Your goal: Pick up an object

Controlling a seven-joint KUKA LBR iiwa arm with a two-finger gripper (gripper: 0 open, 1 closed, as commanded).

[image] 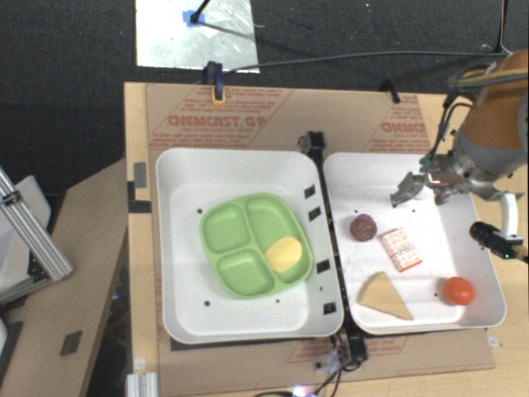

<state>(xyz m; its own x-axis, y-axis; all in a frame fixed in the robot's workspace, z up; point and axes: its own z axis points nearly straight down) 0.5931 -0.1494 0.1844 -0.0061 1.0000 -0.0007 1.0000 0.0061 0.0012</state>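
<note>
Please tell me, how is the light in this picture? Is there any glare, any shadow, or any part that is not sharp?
Camera view: even, bright light; the white bins look nearly washed out; glare on the shiny sheet at the top; soft, short shadows beside the wedge and the red ball; the claw looks slightly blurred, while the green tray is sharp.
</note>
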